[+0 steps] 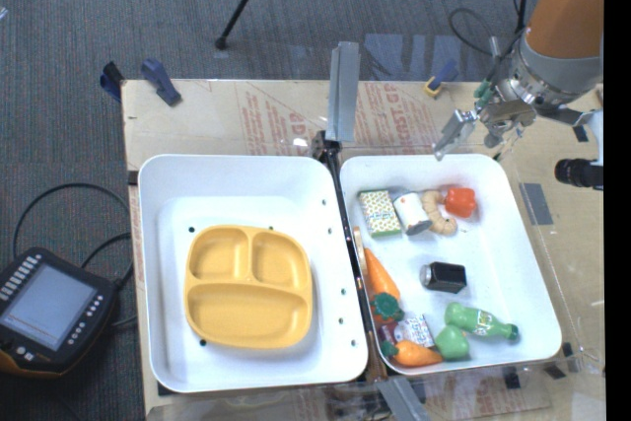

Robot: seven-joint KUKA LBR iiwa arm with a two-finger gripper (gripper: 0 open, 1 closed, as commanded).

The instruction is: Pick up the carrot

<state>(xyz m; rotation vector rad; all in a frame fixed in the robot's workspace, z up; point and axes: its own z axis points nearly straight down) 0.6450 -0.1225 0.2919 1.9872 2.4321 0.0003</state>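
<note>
Right now you have two shallow white plastic bins; the right bin (527, 242) holds the clutter, the left bin (158, 212) a yellow divided plastic plate (249, 299). Your two-finger gripper (473, 128) hovers above the right bin's far edge, grasping nothing; its opening can't be judged. The tapered orange carrot (380, 276) hugs the near left wall, so your fingers may strike the wall or snag the red-and-green toy vegetable (386, 307) touching it.

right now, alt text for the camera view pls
The pincer hangs above the far edge of the right bin, away from the carrot at that bin's left wall; the left bin holds a yellow tray.
</note>
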